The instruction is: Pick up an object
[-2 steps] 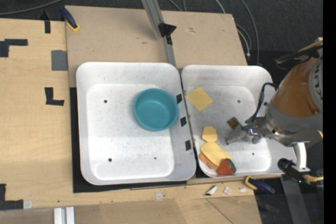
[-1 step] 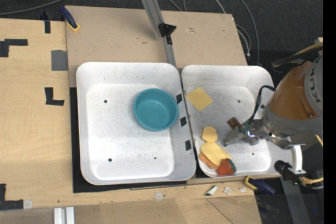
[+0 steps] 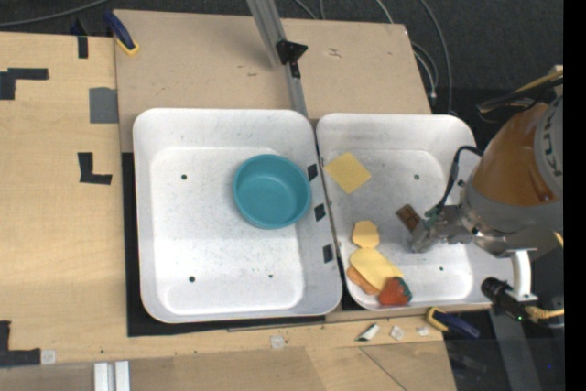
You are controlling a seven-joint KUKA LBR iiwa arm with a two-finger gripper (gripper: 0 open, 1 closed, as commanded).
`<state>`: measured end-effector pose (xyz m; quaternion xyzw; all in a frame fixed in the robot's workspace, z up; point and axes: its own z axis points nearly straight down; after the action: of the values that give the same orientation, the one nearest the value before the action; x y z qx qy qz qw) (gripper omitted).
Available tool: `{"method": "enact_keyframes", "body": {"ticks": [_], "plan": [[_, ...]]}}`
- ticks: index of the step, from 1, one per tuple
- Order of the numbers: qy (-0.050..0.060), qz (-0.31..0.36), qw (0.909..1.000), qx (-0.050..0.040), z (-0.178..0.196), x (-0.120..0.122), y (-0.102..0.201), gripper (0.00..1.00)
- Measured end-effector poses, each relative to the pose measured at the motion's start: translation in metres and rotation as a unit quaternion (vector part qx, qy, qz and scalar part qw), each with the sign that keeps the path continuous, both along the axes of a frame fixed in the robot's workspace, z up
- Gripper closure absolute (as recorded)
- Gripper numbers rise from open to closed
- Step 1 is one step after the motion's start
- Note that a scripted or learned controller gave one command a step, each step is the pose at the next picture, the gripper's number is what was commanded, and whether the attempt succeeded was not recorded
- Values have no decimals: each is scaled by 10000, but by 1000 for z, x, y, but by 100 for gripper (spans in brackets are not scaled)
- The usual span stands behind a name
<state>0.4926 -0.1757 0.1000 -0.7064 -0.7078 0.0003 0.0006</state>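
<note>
- The grey arm with its orange band (image 3: 520, 162) reached in from the right of the camera view, its wrist low over the right-hand shallow white bin (image 3: 430, 128).
- The claw (image 3: 423, 238) pointed down toward the bin floor near the middle of that bin; whether it stood wide or narrow I could not tell, as its tips were too small and blurred to read.
- A small dark brown block (image 3: 407, 216) lay on the bin floor just beside the claw, toward the upper left of it; nothing could be seen between the claw's tips.
- A flat pale yellow square piece (image 3: 348, 172) lay in the upper left part of the same bin, well apart from the claw.
- A small rounded yellow piece (image 3: 365, 234) sat lower down by the bin's left wall, and just below it a longer yellow-and-orange piece (image 3: 371, 268) lay at a slant.
- A small red rounded object (image 3: 396, 291) touched the lower end of that longer piece, near the bin's front rim.
- In the left-hand shallow white bin (image 3: 165, 288) a round teal plastic bowl (image 3: 271, 190) stood upright, toward that bin's right side.
- Both bins sat side by side on the light wooden table (image 3: 55, 197), their inner walls touching.
</note>
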Motion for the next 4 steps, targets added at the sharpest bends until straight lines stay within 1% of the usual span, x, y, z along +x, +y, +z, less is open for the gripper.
{"method": "enact_keyframes", "body": {"ticks": [1,2,3,4], "plan": [[-21,3,10000,-5,57,-1,10,100],[-27,-3,10000,-13,109,5,0,100],[-11,-2,10000,-4,127,5,0,100],[-2,25,10000,7,135,9,54,100]]}}
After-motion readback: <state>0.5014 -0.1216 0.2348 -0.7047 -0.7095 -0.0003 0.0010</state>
